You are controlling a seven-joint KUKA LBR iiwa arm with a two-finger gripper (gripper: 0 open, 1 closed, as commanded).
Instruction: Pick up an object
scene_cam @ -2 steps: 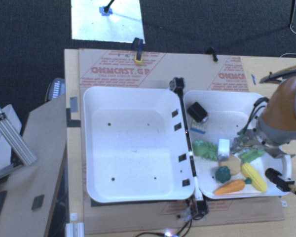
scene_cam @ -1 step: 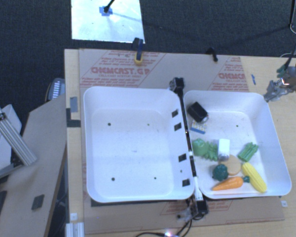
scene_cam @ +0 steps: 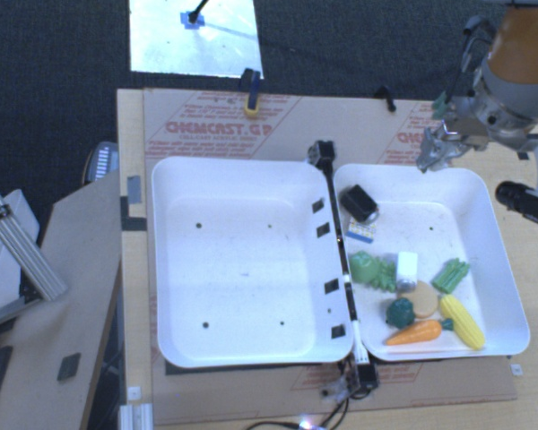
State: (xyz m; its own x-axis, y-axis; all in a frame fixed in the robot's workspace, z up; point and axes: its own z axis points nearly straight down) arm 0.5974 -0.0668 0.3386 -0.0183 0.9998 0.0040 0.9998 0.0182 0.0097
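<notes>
The right bin holds several small objects: a black block, a blue-and-white card, a green leafy toy, a white block, a green pod, a dark green broccoli toy, an orange carrot and a yellow corn cob. My gripper hangs above the far edge of the right bin, apart from all of them. Nothing shows between its fingers.
The left bin lies beside the right one, with a black hinged divider between them. A yellow and blue clamp sits at the bench's far edge. A grey metal frame stands at the left.
</notes>
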